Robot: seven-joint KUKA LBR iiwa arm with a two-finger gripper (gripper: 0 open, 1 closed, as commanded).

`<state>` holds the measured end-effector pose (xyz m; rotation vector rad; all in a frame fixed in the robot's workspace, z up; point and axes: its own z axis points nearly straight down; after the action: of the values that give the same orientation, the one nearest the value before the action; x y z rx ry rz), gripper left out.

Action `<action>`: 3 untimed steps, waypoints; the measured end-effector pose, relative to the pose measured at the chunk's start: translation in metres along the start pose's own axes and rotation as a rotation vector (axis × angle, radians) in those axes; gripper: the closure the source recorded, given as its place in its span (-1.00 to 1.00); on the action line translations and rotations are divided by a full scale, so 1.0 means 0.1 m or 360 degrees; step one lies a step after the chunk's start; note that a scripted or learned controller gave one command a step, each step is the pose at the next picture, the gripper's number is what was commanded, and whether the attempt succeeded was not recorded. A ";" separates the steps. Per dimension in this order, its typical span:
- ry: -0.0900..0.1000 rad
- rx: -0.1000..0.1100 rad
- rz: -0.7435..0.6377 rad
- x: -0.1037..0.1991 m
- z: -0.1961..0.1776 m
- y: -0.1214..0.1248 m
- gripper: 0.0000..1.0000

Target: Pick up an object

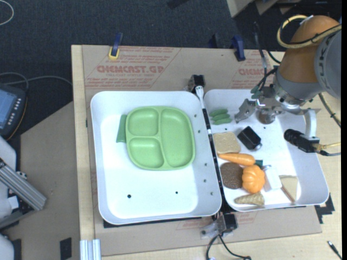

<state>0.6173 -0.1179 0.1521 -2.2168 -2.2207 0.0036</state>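
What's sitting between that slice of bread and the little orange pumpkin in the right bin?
In the camera view, a toy carrot lies between the bread slice and the pumpkin, with a dark round patty just left of the pumpkin.

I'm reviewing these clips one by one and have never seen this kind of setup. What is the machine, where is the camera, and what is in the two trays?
One fixed camera looks down at a slant on a bench. The grey and orange robot arm reaches in from the right; its gripper hangs over the right bin, with nothing visibly between its fingers. The left bin holds a green divided plate. The right bin holds toy food: a carrot, a small pumpkin, a bread slice, green beans, plus a black block.
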 end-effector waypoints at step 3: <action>-0.0002 -0.0023 0.0004 0.01 0.52 0.00 1.00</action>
<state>0.6174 -0.1166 0.1000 -2.2276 -2.2259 -0.0112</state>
